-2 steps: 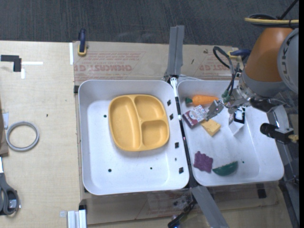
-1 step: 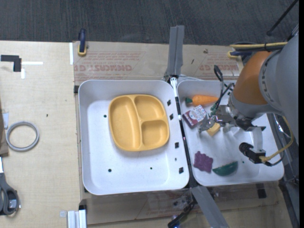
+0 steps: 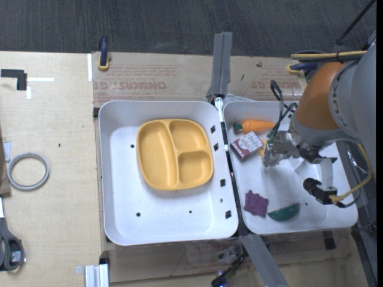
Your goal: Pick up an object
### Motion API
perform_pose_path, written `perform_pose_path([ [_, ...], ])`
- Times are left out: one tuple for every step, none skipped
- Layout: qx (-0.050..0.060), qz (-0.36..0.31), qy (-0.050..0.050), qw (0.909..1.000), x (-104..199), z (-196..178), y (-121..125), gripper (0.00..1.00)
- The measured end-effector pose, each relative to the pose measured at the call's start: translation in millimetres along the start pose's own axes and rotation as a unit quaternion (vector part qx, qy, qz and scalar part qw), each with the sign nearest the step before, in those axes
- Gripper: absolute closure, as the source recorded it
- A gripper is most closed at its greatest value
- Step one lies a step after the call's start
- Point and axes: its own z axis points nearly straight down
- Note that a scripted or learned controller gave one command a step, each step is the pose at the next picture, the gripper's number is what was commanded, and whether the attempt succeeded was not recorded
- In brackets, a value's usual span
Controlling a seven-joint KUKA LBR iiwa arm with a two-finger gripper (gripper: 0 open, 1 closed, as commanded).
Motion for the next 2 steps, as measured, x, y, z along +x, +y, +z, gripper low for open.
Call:
perform_pose_path([
  [-0.002, 0.000, 0.000, 1.0000, -32.8, -213.8, -33.1, 1.00],
  [-0.001, -0.002, 0.002, 1.0000, -19.5, -109.1, -88.9, 1.00],
])
